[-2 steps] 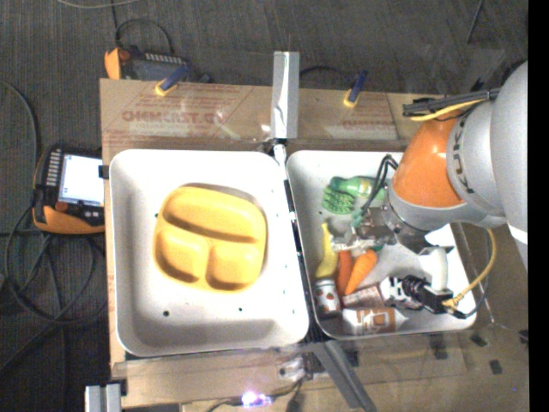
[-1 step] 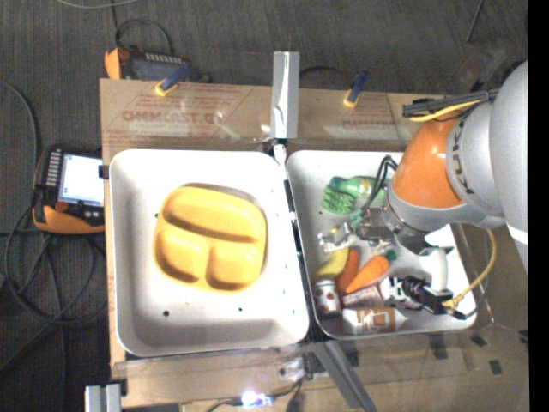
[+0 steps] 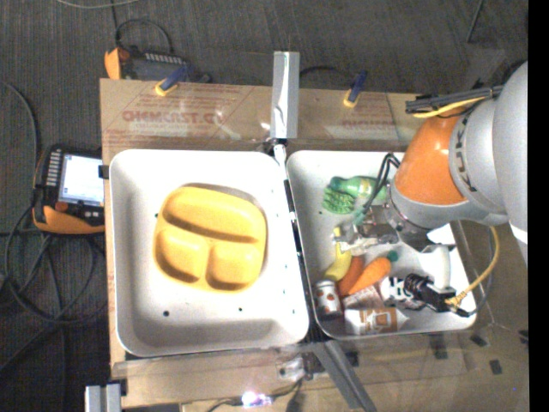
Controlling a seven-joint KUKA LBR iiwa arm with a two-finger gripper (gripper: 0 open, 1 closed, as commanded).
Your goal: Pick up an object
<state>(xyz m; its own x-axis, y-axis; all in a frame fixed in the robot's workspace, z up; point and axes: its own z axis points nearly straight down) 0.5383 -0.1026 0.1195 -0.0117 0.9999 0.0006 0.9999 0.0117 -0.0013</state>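
The right bin [image 3: 302,197] holds several small items. A green bumpy item [image 3: 341,195] lies at its back. Toward the front lie a yellow banana [image 3: 340,268], an orange carrot [image 3: 370,274], a small can [image 3: 326,298] and a brown and white carton [image 3: 374,319]. My gripper [image 3: 367,233] hangs low over the middle of this bin, just behind the banana and carrot and in front of the green item. The wrist hides whatever lies under it. Nothing shows as being held.
The left bin [image 3: 129,230] carries a large yellow divided plate [image 3: 211,237]. The arm's orange band [image 3: 433,166] and grey body cover the right bin's far right side. A metal post [image 3: 285,93] stands behind the gap between the bins.
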